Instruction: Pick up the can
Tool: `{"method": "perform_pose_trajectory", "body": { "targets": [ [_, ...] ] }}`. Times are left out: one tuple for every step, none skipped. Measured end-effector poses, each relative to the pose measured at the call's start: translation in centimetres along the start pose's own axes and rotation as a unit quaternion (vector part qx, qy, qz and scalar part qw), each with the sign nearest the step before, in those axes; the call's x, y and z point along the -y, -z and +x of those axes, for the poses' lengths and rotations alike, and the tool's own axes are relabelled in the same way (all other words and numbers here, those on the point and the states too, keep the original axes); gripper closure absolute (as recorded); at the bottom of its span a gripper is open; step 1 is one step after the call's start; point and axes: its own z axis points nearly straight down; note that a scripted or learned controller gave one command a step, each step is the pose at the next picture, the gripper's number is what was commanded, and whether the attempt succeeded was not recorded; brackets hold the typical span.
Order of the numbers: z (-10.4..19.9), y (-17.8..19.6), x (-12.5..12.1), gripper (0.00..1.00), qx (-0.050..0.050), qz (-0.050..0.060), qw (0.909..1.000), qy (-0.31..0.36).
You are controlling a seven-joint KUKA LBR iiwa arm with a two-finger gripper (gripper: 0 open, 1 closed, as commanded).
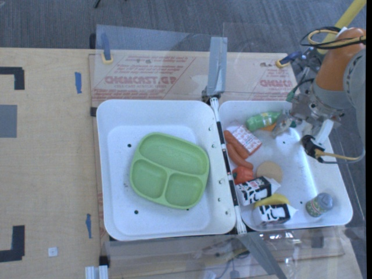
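The can (319, 204) is a small silvery tin with a greenish label, resting in the front right corner of the right bin (332, 173). My gripper (285, 125) hangs low over the back of that same bin, just right of a green bottle (262, 121). It is well away from the can, which lies toward the front with nothing touching it. The grey wrist and orange band (340, 63) rise behind the gripper at the upper right.
The right bin also holds orange carrot-like sticks (237, 151), a red-and-white packet (245, 138), a tan disc (269, 170), a black-and-white carton (253, 191) and a yellow banana (273, 201). A green divided plate (169, 170) lies in the left bin (110, 156).
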Motion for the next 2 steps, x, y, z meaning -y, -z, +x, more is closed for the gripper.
{"method": "perform_pose_trajectory", "body": {
  "targets": [
    [-0.02, 0.00, -0.03, 0.00, 0.000, -0.001, 1.0000, 0.009],
    [0.02, 0.00, 0.02, 0.00, 0.001, -0.003, 0.9999, 0.015]
  ]
}}
